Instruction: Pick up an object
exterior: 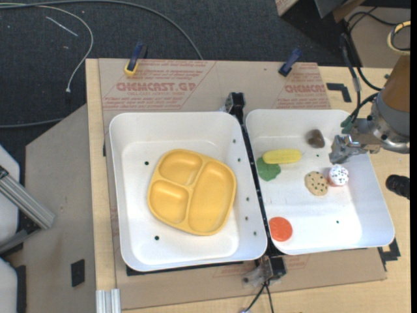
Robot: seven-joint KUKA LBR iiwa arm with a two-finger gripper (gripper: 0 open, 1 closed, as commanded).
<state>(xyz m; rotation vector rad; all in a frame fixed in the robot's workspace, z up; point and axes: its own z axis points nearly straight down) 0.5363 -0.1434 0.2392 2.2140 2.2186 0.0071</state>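
Orange disc (280,227) lies nearest, well left of the gripper (341,150), whose opening I cannot tell. Just below it sit a speckled ball (338,175) and cookie (316,183), 2 likely targets given its hovering.

Bright even overhead light, soft short shadows, mild glare on white bins (124,135) (slightly grainy), sharp focus

Two white bins (124,194) are seen. A yellow divided plate (192,191) lies far from the metal-grey gripper (340,150). Just beside the gripper a white ball with red dots (338,175) and a tan cookie with dark spots (316,183) are found; farther off, a brown lump (316,137), yellow corn (282,156), a green piece (268,169), an orange-red disc (281,227).
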